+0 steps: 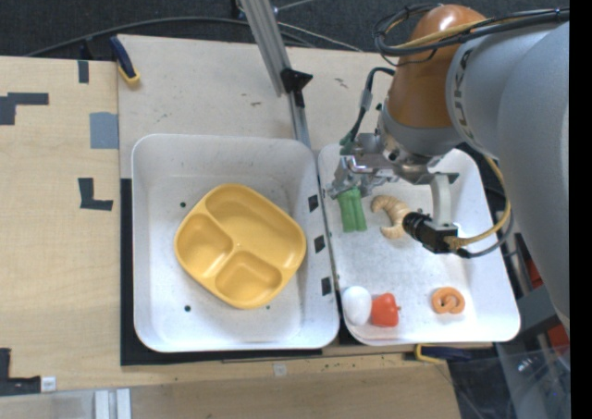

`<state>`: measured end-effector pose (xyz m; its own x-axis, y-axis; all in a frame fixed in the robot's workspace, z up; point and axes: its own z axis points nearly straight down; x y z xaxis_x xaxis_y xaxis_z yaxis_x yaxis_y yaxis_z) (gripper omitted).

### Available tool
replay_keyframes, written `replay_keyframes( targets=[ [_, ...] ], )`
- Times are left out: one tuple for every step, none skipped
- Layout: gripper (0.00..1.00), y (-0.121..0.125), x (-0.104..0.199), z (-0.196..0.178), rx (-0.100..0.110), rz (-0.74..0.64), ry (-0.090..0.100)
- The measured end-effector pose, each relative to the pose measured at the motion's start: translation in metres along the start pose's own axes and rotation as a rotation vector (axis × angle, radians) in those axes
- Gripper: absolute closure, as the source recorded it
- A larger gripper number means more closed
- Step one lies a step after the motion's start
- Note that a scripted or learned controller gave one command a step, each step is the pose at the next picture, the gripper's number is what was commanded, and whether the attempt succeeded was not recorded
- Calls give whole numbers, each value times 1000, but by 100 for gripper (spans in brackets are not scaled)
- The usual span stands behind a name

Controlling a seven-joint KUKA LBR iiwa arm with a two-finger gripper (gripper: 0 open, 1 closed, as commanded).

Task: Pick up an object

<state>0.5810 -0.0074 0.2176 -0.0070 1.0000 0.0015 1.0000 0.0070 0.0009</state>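
Note:
The right bin [481, 320] holds several small items. A green block [353, 212] lies near its left wall, and a tan curved piece [392, 215] lies just right of it. Along the front are a white egg-like ball [355, 300], a red piece [385, 310] and an orange ring [449, 301]. My gripper [354, 177] hangs over the bin's back left part, directly above the far end of the green block. From this angle I cannot make out whether it touches the block.
The left bin [157, 315] holds a yellow divided plate [240, 245]. The grey arm and its orange band [435, 38] cover the right bin's back right part. A slanted metal rail [268, 38] runs down to the divider between the bins. A black cable fitting [427, 230] hangs beside the tan piece.

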Motion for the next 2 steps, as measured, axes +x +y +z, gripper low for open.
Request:
replay_keyframes(
  targets=[
    [100,20,49,-11,1,0,0],
    [100,57,94,-18,-1,1,0]
  ],
)
